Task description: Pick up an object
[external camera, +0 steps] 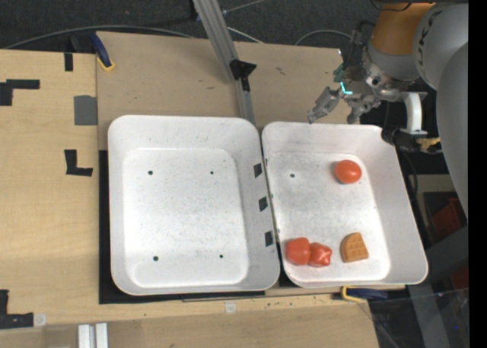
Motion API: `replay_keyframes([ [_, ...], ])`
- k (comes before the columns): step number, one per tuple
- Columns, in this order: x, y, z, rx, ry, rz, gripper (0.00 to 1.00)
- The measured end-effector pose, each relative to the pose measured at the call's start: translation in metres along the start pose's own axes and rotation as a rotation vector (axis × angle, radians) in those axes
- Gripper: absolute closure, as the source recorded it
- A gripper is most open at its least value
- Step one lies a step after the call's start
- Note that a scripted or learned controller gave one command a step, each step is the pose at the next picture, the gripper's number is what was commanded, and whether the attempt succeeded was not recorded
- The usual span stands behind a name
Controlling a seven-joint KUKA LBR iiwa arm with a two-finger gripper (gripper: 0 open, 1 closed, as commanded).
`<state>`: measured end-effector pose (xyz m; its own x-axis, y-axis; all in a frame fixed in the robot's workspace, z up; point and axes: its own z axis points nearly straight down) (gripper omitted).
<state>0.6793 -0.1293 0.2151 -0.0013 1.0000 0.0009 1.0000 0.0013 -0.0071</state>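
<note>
The right bin (304,186) holds an orange-red ball (348,171) near its far right side. A red lumpy piece (307,252) lies at the bin's near edge, and a tan waffle-like piece (354,247) lies just right of it. My gripper (336,107) hangs above the far rim of the right bin, up and slightly left of the ball. Its two fingers are spread apart with nothing between them.
The left bin (183,202) sits beside the right one, joined along a dark seam with clips. A slanted metal post (221,34) rises behind the bins. The arm's orange band (415,0) and grey body fill the top right.
</note>
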Motion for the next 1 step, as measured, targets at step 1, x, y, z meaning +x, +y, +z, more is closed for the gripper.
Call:
replay_keyframes([
  [1,-0.0001,0.0010,-0.0037,-0.005,-0.002,-0.001,0.00],
])
